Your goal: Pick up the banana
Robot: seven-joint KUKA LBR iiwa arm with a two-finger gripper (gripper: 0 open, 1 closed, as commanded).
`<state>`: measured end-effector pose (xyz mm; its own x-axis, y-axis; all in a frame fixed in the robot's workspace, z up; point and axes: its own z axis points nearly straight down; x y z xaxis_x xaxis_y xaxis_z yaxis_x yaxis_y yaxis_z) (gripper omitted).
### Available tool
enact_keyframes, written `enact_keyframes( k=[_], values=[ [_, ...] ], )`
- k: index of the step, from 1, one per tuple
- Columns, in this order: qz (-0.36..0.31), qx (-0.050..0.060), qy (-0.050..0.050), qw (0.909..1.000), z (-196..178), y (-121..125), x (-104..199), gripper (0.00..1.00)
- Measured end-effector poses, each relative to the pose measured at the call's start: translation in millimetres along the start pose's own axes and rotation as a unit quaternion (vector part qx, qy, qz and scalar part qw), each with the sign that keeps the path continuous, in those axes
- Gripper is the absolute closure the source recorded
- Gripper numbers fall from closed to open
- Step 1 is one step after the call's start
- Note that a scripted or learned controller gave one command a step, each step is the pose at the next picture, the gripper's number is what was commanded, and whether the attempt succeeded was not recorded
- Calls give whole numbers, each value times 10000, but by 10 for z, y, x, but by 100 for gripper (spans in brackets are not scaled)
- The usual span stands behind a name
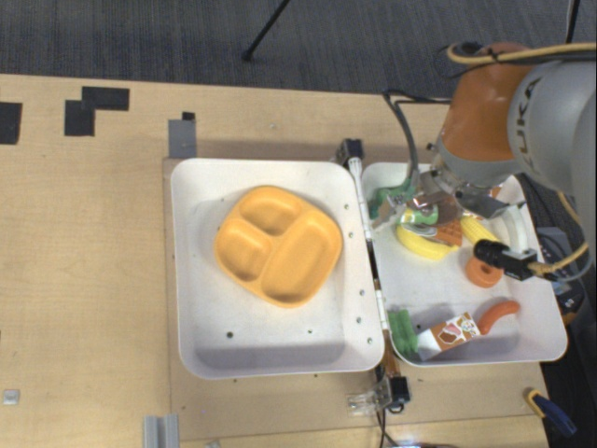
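From here I see my gripper low in the right bin, right over the banana; whether it grips anything I cannot tell. The banana is yellow and curved, lying near the bin's middle beside an orange piece.

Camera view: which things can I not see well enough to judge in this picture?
- Gripper: the arm's wrist covers it from above, so the state of the jaws cannot be told.
- Banana in the right bin: its upper part lies under the gripper; whether it is touched is unclear.
- Green item beside the gripper: partly hidden and blurred, so it cannot be identified.
- Small packet at the bin's front: its print is too small to read.
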<state>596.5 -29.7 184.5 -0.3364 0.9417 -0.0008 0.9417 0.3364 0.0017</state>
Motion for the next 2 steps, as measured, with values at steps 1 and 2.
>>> enact_keyframes(
  k=[1,2],
  values=[
    [-2400,-10,-5,9708,-5,-276,107,0],
    [-2304,-19,-16,9731,963,-548,-464,0]
  ],
)
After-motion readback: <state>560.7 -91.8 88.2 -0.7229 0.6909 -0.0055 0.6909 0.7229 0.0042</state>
